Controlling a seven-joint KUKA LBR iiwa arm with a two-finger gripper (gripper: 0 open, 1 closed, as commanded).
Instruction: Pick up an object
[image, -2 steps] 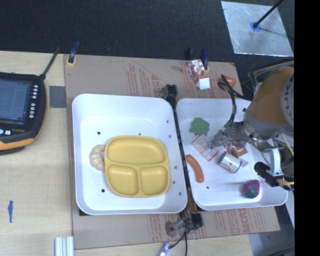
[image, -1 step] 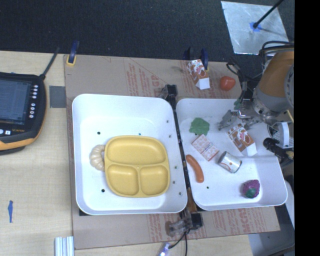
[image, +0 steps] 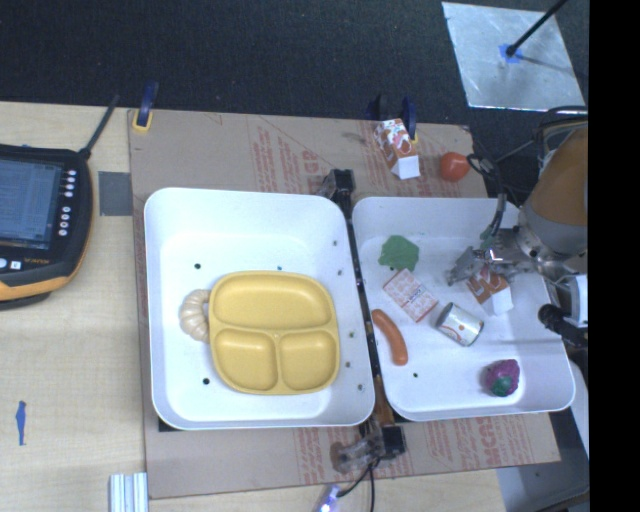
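From the overhead camera, I see my gripper low in the right bin, over a small brown-and-white carton. I cannot tell how wide the claw stands. The silver can lies just beside; I judge a fingertip could nudge it or clip the carton's edge, spoiling the grasp.

Right bin contents: green piece, carton, orange sausage, tilted can, purple-green item, brown-white carton.
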